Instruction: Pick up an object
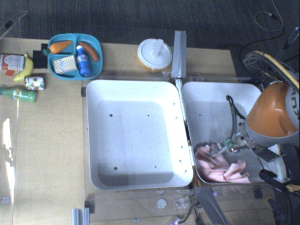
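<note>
Camera view: jaws (pixel 219 148), grip state unclear, sit directly above the pink rubber glove (pixel 220 168).

You are looking at an arm (pixel 276 118) whose biggest visible part is a smooth, rounded orange band, glossy enough to catch a pale highlight. Below the orange you see a grey collar, then darker metal hardware narrowing toward the gripper (pixel 224 146), which is small, silvery and partly blurred, with a speck of green on it. A thin black cable (pixel 232 110) loops up from the wrist area and curves back down. Behind the orange section you can make out grey casing with a dark marking, too cropped to read.
</note>
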`<state>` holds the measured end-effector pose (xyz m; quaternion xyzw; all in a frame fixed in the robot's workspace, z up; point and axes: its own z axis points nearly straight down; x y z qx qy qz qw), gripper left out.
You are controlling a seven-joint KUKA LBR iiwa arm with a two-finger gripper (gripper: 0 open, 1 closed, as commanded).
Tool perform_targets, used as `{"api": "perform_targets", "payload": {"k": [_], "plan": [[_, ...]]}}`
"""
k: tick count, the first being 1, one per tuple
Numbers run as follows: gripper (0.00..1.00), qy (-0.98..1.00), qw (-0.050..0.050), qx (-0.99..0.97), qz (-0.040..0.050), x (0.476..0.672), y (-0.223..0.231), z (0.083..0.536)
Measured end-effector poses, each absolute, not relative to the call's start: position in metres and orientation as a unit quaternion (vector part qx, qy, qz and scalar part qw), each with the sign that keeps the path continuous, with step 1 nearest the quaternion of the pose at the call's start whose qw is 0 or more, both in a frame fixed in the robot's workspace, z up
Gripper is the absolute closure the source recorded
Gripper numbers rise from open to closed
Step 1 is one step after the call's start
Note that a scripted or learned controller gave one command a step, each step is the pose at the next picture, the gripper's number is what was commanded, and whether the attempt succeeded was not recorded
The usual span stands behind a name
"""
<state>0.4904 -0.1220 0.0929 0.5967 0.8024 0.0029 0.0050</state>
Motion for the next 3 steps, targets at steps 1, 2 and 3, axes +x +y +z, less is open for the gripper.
{"api": "perform_targets", "payload": {"k": [1,2,3], "plan": [[1.0,0.803,0.008,0.595,0.0052,0.494,-0.12,0.104],[0.0,0.803,0.008,0.595,0.0052,0.494,-0.12,0.105],[0.0,0.759,0.006,0.651,0.0041,0.536,-0.095,0.09]]}}
